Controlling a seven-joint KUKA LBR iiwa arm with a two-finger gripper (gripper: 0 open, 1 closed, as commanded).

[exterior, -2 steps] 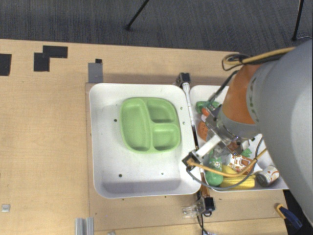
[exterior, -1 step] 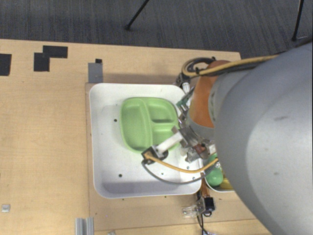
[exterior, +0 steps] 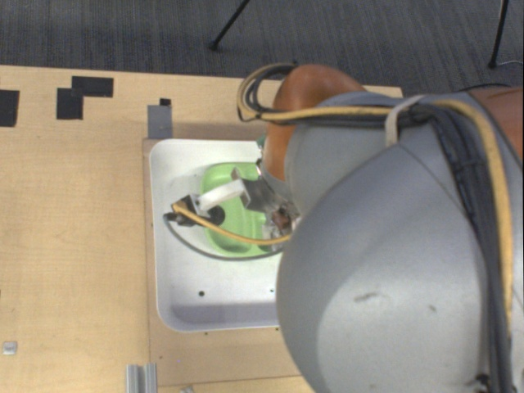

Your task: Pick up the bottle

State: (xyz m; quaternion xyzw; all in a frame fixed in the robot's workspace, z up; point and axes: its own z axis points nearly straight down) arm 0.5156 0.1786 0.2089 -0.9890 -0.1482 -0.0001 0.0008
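My tool [exterior: 260, 193] is at the green thing [exterior: 232, 219], maybe the bottle, by the bin's [exterior: 176, 301] far edge; wide or narrow, I cannot tell; next, squeeze and lift

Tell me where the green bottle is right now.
In the camera view, the green bottle lies in the upper half of the white bin. Its right side is tucked under the grey arm reaching in from the right.

Even, bright light (arm [exterior: 393, 268] blurred).

One fixed camera, above the bench [exterior: 74, 244] — at a slant
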